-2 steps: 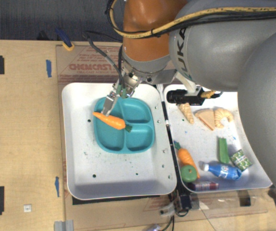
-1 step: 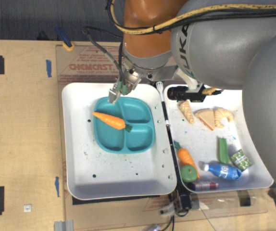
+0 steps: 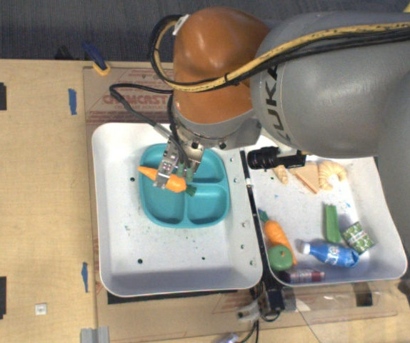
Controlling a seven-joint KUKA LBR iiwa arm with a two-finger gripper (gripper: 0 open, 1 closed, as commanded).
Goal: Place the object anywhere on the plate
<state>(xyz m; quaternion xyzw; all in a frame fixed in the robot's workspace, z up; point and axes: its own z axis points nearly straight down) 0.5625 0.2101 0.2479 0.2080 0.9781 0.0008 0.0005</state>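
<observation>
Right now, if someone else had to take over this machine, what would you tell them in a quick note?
Tool: low over the teal sectioned plastic plate in the left white bin, fingers closed around the small orange toy carrot.
Carrot: above the plate's upper-left compartment, still gripped.
Done: carrot brought to the plate.
Left: release it, then lift the arm away.
Right white bin: other toys, not part of this job.
</observation>
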